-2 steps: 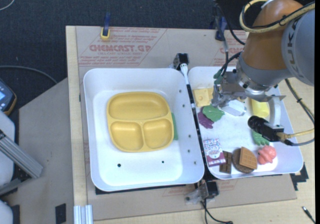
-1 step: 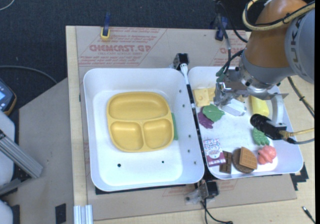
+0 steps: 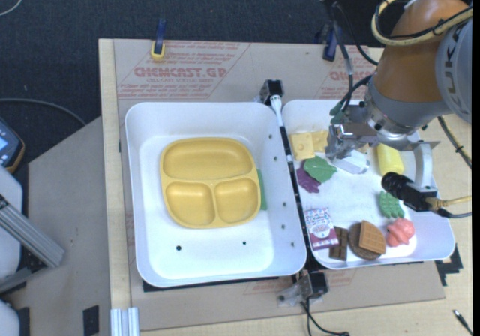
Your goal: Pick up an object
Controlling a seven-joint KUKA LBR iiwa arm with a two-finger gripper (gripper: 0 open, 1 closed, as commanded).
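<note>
Front edge of right bin point(image 3: 439, 250): waffle point(image 3: 370, 238), pink toy point(image 3: 400, 231), snack packet point(image 3: 319, 223) in a row. Gripper point(image 3: 343, 148) low over bin's back half, near green leaf point(image 3: 320, 169) & cheese slice point(image 3: 303, 145); can't tell finger state. Left bin point(image 3: 142, 199) has yellow divided tray point(image 3: 210, 181).

Bins, white: 2 (left point(image 3: 142, 199), right point(image 3: 431, 248)). Yellow divided tray point(image 3: 208, 181): 1, 3 compartments. Small toy food pcs, right bin: approx. 9.

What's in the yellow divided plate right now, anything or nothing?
Nothing. The yellow divided plate sits in the left bin with all three compartments bare; the toy food lies in the right bin.
</note>
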